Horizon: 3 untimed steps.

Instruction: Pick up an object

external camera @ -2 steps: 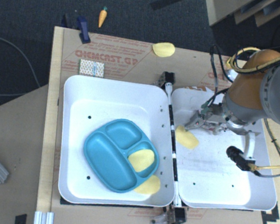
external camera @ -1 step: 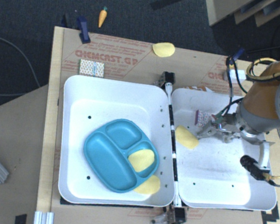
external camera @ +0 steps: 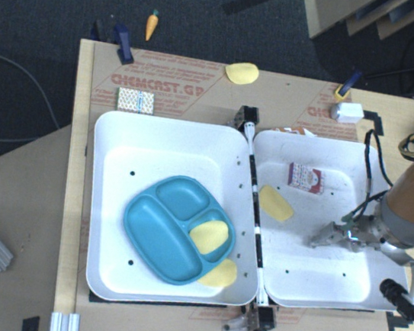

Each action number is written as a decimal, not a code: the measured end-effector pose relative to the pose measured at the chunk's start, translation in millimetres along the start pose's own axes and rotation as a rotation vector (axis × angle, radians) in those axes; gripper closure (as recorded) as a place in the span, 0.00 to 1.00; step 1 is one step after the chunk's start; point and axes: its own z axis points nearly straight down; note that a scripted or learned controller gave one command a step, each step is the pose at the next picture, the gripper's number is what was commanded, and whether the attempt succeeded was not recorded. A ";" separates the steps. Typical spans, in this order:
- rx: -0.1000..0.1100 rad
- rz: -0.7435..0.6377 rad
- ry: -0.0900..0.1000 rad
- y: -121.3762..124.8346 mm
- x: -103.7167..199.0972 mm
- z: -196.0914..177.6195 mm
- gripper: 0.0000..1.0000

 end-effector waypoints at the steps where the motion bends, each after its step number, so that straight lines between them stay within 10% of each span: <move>1: -0.005 -0.007 0.003 6.8 122.9 -98.4 0.00; 2: -0.002 -0.002 0.000 43.7 83.8 2.7 0.00; 3: -0.005 -0.004 -0.001 140.8 45.6 -10.4 0.00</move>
